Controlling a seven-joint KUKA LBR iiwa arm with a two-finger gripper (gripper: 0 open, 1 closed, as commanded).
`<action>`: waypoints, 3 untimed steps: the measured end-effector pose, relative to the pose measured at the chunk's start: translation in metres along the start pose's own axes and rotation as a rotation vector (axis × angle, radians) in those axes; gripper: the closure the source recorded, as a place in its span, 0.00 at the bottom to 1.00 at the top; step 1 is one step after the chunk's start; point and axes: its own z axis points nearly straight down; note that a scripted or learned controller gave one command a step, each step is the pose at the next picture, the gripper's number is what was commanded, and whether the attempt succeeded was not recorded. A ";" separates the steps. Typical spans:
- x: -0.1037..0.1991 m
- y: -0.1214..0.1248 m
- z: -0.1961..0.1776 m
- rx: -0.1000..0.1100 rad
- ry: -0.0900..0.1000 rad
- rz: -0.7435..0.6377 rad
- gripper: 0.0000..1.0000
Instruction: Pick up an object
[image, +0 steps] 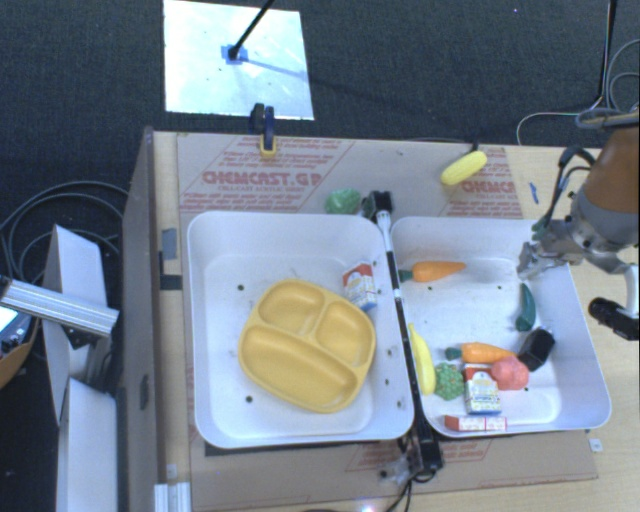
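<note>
- Nearest edge, right white plastic bin (585, 400): a flat red-and-white carton (474, 424) lies against the front wall, with a small printed box (483, 391) just behind it.
- Behind these sit a pink rounded toy (511, 373), a green knobbly toy vegetable (449, 382), a yellow toy banana (422, 362) along the dividing wall, a short orange toy carrot (484, 352) and a black block (536, 348). All are tightly grouped, several touching.
- Left white plastic bin (215, 300): a yellow three-compartment plastic tray (306, 343) sits mid-floor, with a small printed can (360, 286) at its far right corner.
- Mid right bin: a dark green slender toy (525, 306) lies near the right wall; a long orange toy carrot (436, 270) lies apart near the far wall.
- Far right: the grey pincer (541, 256) hangs over the right bin's far right corner, nothing visibly between its fingers; how far open it is cannot be told.
- Beyond the bins, on the cardboard-covered worktop (300, 170): a green object (343, 202) and a yellow oblong toy (464, 167).
- Task status, by judgement: no object picked; candidates remain in the right bin.
- Risk: a descent at the present position may strike the bin wall or close on air, as nothing lies directly below.
- Risk: in the crowded cluster, fingers may land on neighbours, push items aside, or lift two.
- Risk: smooth rounded toys may slip from a narrow grip.
</note>
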 end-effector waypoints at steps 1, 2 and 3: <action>0.004 -0.001 0.002 0.004 0.003 -0.004 0.00; 0.001 -0.036 0.068 0.011 0.005 -0.001 0.00; 0.001 -0.032 0.054 0.002 0.004 -0.004 1.00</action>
